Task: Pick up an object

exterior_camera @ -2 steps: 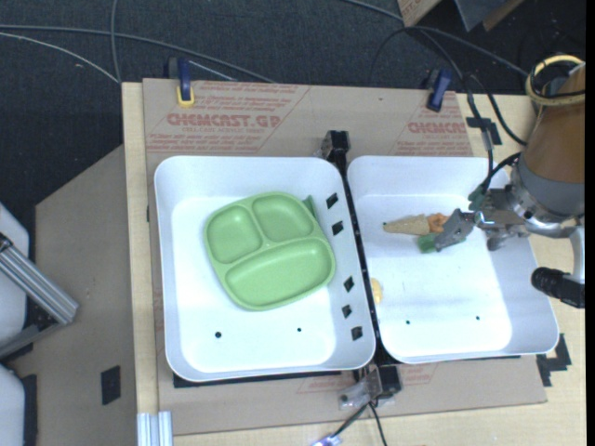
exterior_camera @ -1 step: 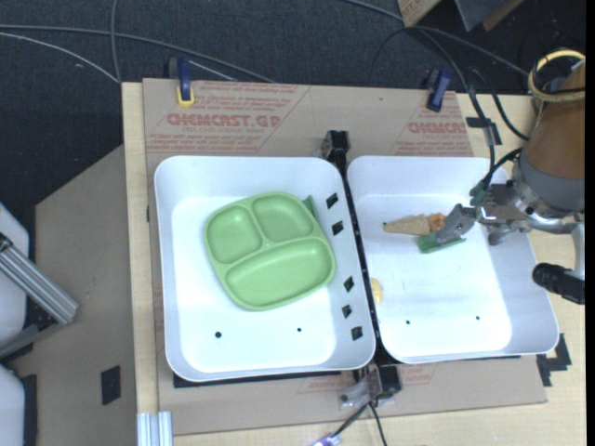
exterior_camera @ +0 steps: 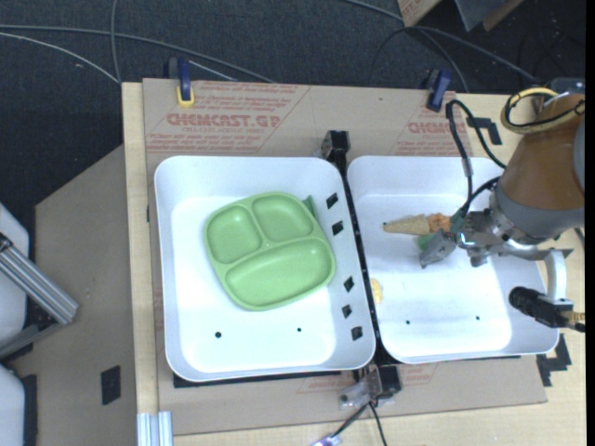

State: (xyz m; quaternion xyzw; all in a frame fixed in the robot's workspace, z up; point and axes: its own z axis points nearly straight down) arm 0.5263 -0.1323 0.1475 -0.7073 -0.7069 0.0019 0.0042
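Reaching in from the right, the arm [exterior_camera: 539,170] hangs low over the right bin [exterior_camera: 446,328], its orange band above the grey wrist, and the gripper [exterior_camera: 444,246] sits down near the bin floor at the upper middle. Cables loop off the wrist above it. Right at the fingertips there's a small greenish-grey object [exterior_camera: 432,244], touching or very nearly so, but whether the fingers are clamped on it, I cannot tell, since the wrist body and shadows blur that spot. Just beyond the gripper, up and to its left, lies a tan cone-shaped object [exterior_camera: 407,224], its pointed end aimed away toward the divider and its orange-tipped end close beside the gripper. Well off to the gripper's left, across the divider, the left bin [exterior_camera: 186,323] carries a green divided plate [exterior_camera: 270,249], lying flat, three compartments facing up. A small yellowish bit [exterior_camera: 376,292] sits at the right bin's near-left edge, below and left of the gripper.
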